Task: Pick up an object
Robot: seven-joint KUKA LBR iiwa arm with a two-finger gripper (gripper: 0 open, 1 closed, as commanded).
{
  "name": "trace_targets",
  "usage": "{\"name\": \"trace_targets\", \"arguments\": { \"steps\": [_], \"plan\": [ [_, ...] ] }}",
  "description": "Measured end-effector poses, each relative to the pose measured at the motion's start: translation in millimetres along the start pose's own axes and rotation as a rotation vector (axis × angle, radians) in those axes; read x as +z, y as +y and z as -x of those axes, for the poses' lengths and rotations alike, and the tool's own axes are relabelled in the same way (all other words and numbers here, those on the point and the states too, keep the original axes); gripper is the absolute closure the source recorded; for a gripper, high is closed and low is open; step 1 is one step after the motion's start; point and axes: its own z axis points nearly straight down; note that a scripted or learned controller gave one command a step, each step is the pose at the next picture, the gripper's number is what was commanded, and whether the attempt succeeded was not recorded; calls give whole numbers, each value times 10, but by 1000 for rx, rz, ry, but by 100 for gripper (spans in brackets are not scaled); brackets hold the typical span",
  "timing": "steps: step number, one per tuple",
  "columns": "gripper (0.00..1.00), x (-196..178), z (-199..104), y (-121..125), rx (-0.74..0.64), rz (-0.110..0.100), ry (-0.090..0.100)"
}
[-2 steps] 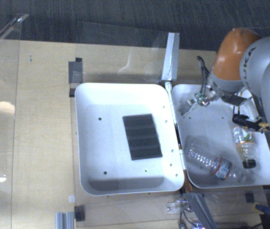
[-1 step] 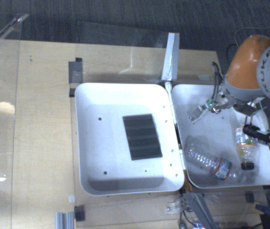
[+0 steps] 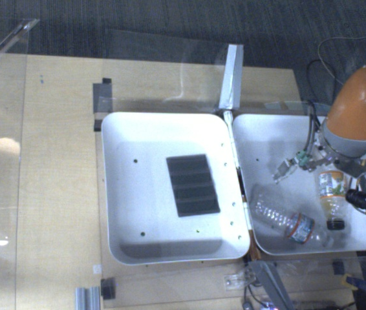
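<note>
A pale wooden bench (image 3: 53, 173) (clear-shielded) stands on dark grey carpet (image 3: 170, 11).

The arm (image 3: 363, 108) is cut off by the right edge and hides the right bin's (image 3: 260, 134) far right corner; its gripper (image 3: 286, 168) is too small to read.

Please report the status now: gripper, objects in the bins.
Gripper over right white bin, nothing seen held. Two clear plastic bottles lying there. Dark ribbed rectangular pad in left white bin.

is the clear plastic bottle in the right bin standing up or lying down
Lying down. The clear bottle rests on its side on the floor of the right bin, its labelled end pointing toward the near right corner.
</note>
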Motion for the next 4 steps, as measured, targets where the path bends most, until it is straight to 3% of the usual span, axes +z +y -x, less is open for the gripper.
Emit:
{"name": "trace_targets", "arguments": {
  "steps": [1,2,3,4],
  "plan": [
    [0,394,-470,-630,-191,11,-7],
    [0,412,-308,158,286,6,-1],
    [0,419,-322,605,190,5,-1],
    [0,-424,754,237,173,2,-2]
  ]
}}
